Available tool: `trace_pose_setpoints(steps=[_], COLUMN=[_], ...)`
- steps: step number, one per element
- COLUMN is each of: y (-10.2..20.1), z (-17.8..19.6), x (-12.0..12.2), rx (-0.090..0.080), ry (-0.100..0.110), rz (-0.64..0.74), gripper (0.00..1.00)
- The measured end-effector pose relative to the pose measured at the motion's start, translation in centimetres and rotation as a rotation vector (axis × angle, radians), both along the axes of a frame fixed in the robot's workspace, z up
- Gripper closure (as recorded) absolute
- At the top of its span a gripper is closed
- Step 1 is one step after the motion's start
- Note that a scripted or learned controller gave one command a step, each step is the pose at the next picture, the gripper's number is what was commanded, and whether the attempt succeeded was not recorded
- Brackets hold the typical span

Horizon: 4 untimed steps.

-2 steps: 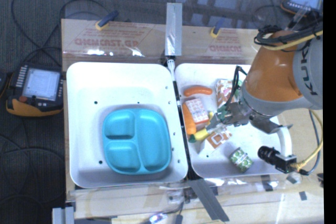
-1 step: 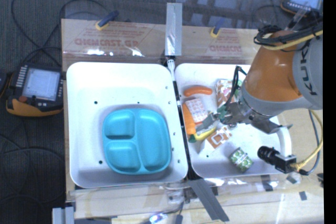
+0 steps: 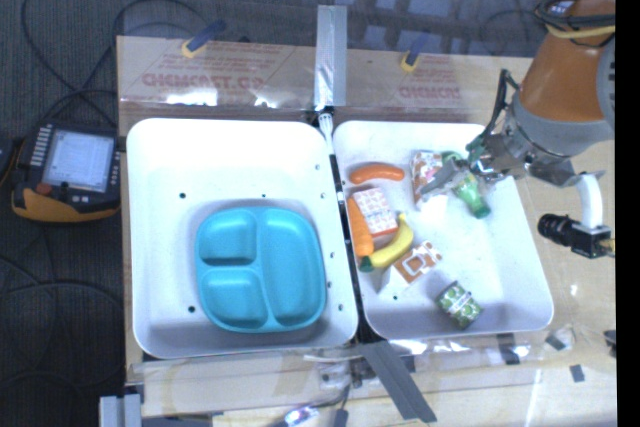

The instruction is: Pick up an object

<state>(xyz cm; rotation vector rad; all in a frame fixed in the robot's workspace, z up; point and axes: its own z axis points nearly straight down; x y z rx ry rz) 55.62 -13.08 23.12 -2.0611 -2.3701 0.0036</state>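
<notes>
Camera view: smooth compartmented tray (image 3: 262,268) (teal plastic)

1. Hot dog (image 3: 376,173): orange-red, lying flat across the upper left of the right bin (image 3: 500,300).
2. Carrot (image 3: 359,227): orange, lengthwise along the left wall.
3. Red-and-white packet (image 3: 375,211): flat, just beside the carrot.
4. Banana (image 3: 391,246): yellow, curved, below the packet.
5. Small brown-and-white carton (image 3: 417,260): touching the banana's right end.
6. Green patterned can (image 3: 458,303): on its side, lower right.
7. Silvery pouch (image 3: 432,174): crumpled, upper middle.
8. Green bottle (image 3: 473,198): tilted, right of the pouch.
</notes>
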Motion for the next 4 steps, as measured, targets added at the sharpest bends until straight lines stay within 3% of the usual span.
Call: trace_pose_setpoints(steps=[1, 2, 3, 4], y=[-6.1, -6.1, -2.5, -4.9], z=[-13.3, -12.2, -3.6, -10.2], x=[5.8, 5.9, 7.8, 8.1], rx=[-0.004, -0.004, 0.0, -0.009], ry=[-0.005, -0.008, -0.001, -0.035], rz=[0.052, 0.053, -0.111, 0.076], gripper=[0.0, 1.0, 1.0, 1.0])
